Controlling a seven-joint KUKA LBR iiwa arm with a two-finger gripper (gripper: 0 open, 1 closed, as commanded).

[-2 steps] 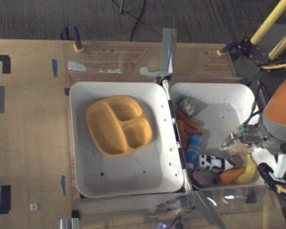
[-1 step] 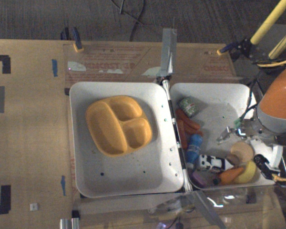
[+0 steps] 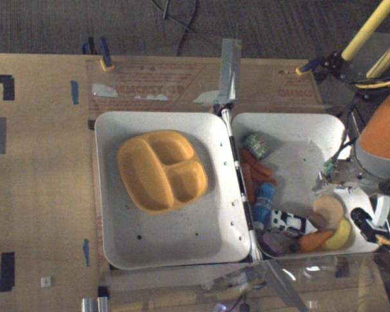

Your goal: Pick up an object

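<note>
The glossy yellow-orange three-compartment plastic dish lies in the left shallow white bin on the counter, while the tool, grip state indeterminable, hangs over the right bin near a clutter of small toys including a round tan disc.

You see the arm as a rounded orange band over a grey shell, with dark cables and a small green part near its metallic wrist.
</note>
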